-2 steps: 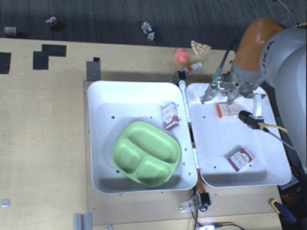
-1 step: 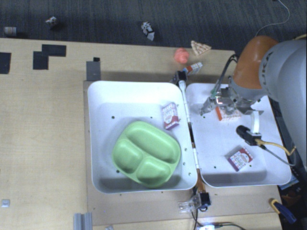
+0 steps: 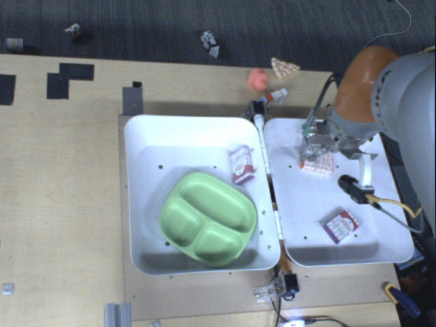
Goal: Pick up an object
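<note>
The plate (image 3: pixel 208 216) and one packet (image 3: pixel 242 164) lie in the left bin (image 3: pixel 139 182). Two packets (image 3: pixel 341 226) (image 3: pixel 318 163) lie in the right bin (image 3: pixel 300 240).

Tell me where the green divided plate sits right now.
The green divided plate lies in the left white bin, toward its near side, just below a small red-and-white packet.

The worktop (image 3: pixel 61 182) looks like pale matt wood, both white bins (image 3: pixel 139 182) (image 3: pixel 381 247) like smooth plastic with a faint sheen, the green divided tray (image 3: pixel 208 216) like glossy moulded plastic, the small red-printed packets (image 3: pixel 242 163) (image 3: pixel 341 226) like shiny wrapper, and the floor (image 3: pixel 170 12) like dark ribbed carpet.
</note>
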Motion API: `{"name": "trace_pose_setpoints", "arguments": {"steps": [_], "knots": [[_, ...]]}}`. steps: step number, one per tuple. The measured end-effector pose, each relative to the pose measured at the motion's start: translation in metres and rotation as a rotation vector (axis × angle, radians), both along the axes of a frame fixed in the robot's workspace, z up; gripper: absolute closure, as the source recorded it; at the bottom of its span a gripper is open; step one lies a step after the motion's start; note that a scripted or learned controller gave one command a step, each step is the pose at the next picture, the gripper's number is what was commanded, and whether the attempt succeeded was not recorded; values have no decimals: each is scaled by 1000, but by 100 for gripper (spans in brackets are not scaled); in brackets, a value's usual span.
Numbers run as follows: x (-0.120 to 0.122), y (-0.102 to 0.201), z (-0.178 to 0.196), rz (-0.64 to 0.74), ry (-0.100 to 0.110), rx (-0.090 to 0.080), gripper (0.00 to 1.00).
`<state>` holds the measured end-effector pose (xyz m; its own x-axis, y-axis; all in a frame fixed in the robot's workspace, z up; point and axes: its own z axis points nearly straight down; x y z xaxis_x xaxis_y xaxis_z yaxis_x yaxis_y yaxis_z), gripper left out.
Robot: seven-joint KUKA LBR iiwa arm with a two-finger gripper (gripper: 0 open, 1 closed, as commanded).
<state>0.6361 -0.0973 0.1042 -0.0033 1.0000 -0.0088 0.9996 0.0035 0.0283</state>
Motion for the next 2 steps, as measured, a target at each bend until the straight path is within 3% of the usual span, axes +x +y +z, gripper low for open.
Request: {"name": "trace_pose_setpoints", "arguments": {"steps": [1,2], "knots": [[34,-24,68,1,21,8,100],[33,-23,67,1,24,8,0]]}}
